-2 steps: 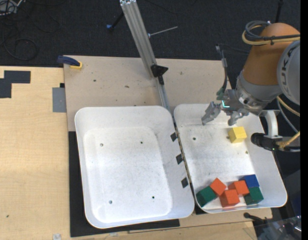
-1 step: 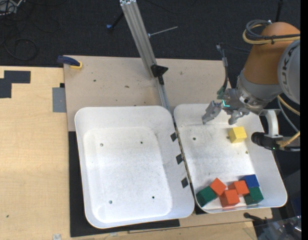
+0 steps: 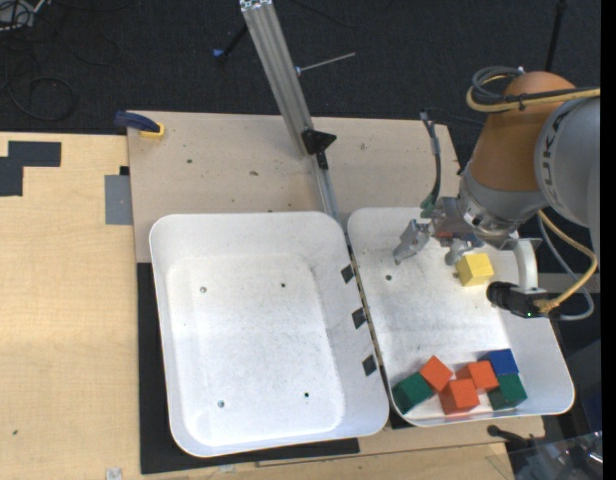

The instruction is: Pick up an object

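My gripper (image 3: 433, 248) hangs over the back part of the right bin (image 3: 428, 308), open, with its two grey fingers spread wide and nothing between them. A yellow cube (image 3: 475, 268) sits just to the right of the right finger (image 3: 456, 256), outside the gap. At the bin's front right corner lies a cluster of blocks: three orange ones (image 3: 460, 396), two green ones (image 3: 413, 392) and a blue one (image 3: 502, 361).
The left bin (image 3: 248, 328) stands beside the right one, with black clips (image 3: 356, 317) along the shared edge. A slanted aluminium bar (image 3: 283, 73) rises behind the bins. A thin rod (image 3: 435, 163) stands near the gripper.
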Controlling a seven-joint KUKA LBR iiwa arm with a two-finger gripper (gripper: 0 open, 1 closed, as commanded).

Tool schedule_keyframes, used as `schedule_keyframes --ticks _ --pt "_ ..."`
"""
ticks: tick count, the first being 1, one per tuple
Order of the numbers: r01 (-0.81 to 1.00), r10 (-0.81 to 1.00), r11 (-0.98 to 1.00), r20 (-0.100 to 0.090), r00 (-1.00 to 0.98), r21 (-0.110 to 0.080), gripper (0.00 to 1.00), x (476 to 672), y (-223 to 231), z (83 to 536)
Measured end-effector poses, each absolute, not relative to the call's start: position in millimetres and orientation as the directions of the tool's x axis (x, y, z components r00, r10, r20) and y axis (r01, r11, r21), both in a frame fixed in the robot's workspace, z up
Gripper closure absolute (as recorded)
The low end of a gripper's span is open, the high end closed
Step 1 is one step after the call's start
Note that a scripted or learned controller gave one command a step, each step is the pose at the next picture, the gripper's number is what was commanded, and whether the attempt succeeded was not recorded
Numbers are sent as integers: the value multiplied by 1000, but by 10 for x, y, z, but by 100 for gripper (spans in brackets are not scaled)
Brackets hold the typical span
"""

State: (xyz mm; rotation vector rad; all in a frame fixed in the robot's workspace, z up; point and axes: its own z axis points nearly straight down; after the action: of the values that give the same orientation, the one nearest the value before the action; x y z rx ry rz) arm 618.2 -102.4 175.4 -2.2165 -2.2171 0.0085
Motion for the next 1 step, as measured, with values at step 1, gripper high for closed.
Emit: schedule_keyframes --ticks 1 --pt "1000 1000 -1 1 1 -10 0 6125 -1058 1121"
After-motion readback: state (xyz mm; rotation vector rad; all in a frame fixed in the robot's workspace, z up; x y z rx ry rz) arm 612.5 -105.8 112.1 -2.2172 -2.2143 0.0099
